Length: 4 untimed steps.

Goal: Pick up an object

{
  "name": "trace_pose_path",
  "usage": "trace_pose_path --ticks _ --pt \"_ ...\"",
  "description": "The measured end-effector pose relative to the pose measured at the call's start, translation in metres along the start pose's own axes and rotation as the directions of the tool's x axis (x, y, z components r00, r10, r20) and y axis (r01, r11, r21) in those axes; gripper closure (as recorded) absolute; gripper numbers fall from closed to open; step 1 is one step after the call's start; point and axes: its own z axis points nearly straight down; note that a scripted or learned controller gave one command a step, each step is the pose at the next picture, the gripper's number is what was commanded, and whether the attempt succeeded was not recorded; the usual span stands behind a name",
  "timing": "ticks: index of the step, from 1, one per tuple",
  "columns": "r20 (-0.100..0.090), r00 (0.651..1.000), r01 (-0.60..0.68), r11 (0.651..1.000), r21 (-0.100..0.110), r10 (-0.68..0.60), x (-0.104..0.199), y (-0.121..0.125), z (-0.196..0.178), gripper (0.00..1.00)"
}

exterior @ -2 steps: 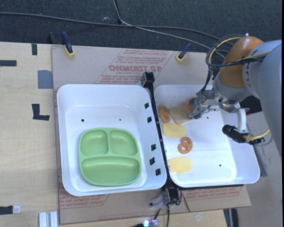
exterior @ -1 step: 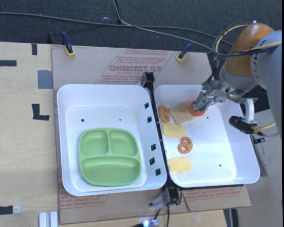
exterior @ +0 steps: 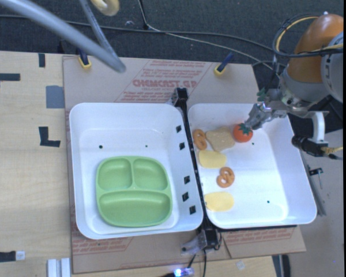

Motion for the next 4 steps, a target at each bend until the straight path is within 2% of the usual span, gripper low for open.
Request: trace_pose_path --ticks 1,2,3,4 --pt "0.000 1.000 0.001 1.000 0.001 -0.001 0.001 0.001 -0.027 1.00" --pt "-0.002 1.000 0.004 1.000 0.006 -0.004 0.054 -0.008 -0.016 1.00" --pt "-0.002 1.000 0.006 1.000 0.004 -0.006 0.105 -0.014 -0.028 1.00" --pt "-0.002 1.000 0.006 1.000 0.005 -0.006 0.169 -0.017 -0.029 1.00"
